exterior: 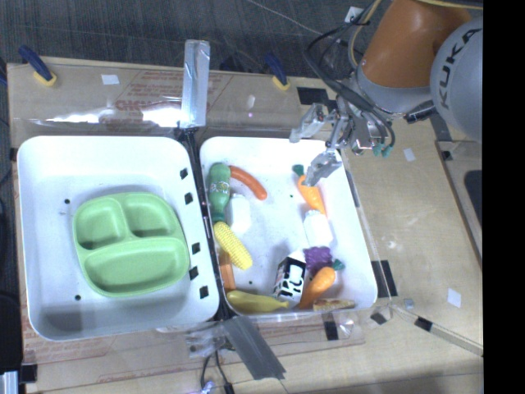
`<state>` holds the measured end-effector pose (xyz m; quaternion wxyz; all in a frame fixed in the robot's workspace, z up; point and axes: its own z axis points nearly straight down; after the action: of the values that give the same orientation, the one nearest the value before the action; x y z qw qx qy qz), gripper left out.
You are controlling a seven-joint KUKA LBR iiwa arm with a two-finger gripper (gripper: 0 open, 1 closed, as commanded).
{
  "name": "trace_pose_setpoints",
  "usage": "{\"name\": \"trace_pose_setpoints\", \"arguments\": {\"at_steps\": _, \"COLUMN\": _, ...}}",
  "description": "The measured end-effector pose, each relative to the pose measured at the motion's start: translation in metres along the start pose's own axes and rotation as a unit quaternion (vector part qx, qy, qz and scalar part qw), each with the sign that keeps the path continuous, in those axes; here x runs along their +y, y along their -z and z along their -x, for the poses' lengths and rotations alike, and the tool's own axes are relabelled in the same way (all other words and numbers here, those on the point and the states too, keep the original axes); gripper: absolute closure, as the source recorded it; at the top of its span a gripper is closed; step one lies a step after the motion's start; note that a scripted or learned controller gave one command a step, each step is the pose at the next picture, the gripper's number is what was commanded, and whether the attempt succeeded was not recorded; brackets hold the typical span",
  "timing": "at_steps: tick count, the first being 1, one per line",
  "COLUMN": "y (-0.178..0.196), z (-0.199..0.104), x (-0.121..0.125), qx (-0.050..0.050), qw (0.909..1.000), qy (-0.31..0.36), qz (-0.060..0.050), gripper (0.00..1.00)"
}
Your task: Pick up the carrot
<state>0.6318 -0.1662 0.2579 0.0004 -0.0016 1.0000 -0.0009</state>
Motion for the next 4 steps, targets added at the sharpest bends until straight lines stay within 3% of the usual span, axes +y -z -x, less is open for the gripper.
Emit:
{"name": "trace_pose_setpoints", "arguments": {"at_steps": 1, "y": -0.117, "z": 0.018, "x": -0.043, "qx": 0.005, "qw": 0.9961, "qy": 0.088, "qz": 0.003, "gripper": 0.0}}
{"name": "trace_pose_setpoints", "arguments": {"at_steps": 2, "y": -0.167, "z": -0.015, "x": -0.041, "qx": 0.001, "qw": 0.9974, "qy": 0.073, "qz": 0.001, "gripper": 0.0}}
{"name": "trace_pose_setpoints", "arguments": {"at_steps": 3, "y": -0.154, "z": -0.012, "x": -0.039, "qx": -0.003, "qw": 0.997, "qy": 0.077, "qz": 0.0, "gripper": 1.0}}
{"name": "trace_pose_setpoints", "arguments": {"at_steps": 4, "y": -0.154, "z": -0.012, "x": -0.038, "qx": -0.002, "qw": 0.997, "qy": 0.077, "qz": 0.0, "gripper": 0.0}}
